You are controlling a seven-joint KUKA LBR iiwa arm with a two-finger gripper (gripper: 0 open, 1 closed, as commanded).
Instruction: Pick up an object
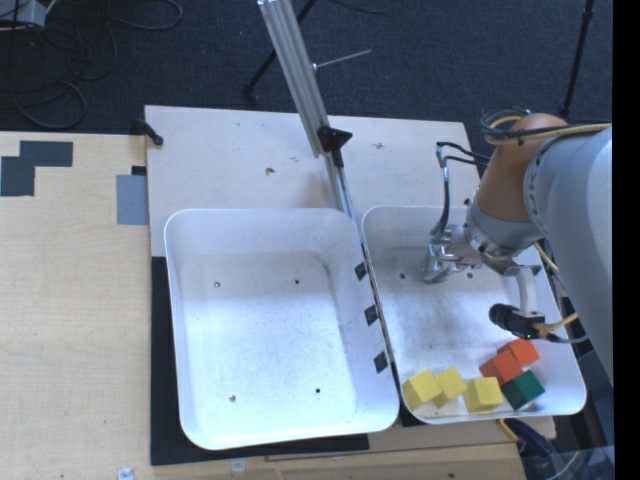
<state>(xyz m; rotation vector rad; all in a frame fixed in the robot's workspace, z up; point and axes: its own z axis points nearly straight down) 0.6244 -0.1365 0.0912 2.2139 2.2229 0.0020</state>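
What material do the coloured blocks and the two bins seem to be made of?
Blocks: probably painted wood or foam, since the yellow, orange and green faces look matte with crisp edges; the view cannot settle which. Bins: likely thin moulded plastic, white with a slight sheen, rounded corners and a rolled rim.

Single fixed view, mounted high above bench (pixel 250 158), looking down at slant. Faces far edge: dark floor with cables across top of frame, near edge of bench along bottom. Moderately close; both white bins fill centre, left bin (pixel 200 268) whole, right bin (pixel 400 230) partly covered by arm (pixel 570 208) entering from right. Slanted metal rail (pixel 300 78) rises from between bins toward far side. Wooden surface (pixel 70 318) at left.
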